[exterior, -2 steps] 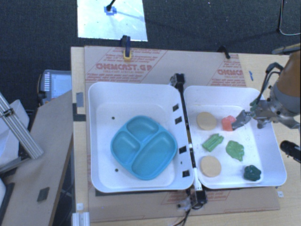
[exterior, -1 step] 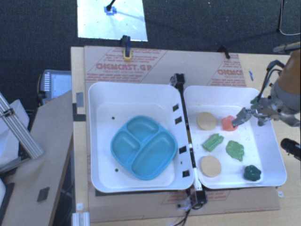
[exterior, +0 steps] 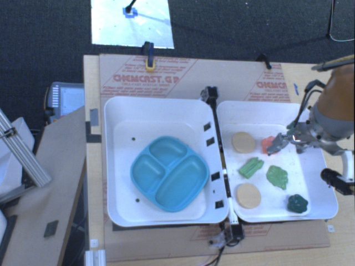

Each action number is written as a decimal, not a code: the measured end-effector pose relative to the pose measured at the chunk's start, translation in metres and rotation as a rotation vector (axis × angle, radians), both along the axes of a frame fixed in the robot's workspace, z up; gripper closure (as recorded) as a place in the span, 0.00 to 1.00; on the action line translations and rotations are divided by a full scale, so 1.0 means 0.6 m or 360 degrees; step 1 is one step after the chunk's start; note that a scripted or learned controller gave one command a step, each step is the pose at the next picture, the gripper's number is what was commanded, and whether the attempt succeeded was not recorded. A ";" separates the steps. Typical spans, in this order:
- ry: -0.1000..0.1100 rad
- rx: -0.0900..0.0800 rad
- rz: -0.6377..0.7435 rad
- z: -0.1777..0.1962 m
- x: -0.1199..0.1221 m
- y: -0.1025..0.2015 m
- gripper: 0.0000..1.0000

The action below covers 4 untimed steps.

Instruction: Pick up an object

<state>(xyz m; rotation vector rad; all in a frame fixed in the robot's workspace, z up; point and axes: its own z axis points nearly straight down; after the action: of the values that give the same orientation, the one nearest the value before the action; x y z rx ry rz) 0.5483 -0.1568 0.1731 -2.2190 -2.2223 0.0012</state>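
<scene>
The right bin (exterior: pixel 316 209) holds two tan round discs (exterior: pixel 243 142) (exterior: pixel 248 195), a light green stick-shaped piece (exterior: pixel 250 167), a green leafy piece (exterior: pixel 277 177), a dark green lump (exterior: pixel 297 203) and a small red piece (exterior: pixel 268 143). My gripper (exterior: pixel 277 145) reaches in from the right and hangs right at the red piece, its dark fingers (exterior: pixel 282 141) partly covering it. Whether the red piece sits between the fingers cannot be made out.
The left bin (exterior: pixel 119 148) carries a blue divided plate (exterior: pixel 168 172). A black clip strip (exterior: pixel 218 154) runs between the bins. The grey arm with its orange band (exterior: pixel 338 101) occupies the right bin's far right side. Cardboard (exterior: pixel 183 76) lies under both bins.
</scene>
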 end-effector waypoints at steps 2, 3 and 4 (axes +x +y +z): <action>-0.0014 0.0003 -0.0001 -0.142 0.013 0.010 0.00; -0.0033 0.0001 0.0003 -0.116 0.020 0.011 1.00; -0.0013 -0.0004 0.0005 -0.012 0.031 0.005 1.00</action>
<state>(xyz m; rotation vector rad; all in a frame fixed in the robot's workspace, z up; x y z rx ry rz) 0.5671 -0.1535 0.1659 -2.2210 -2.2311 -0.0054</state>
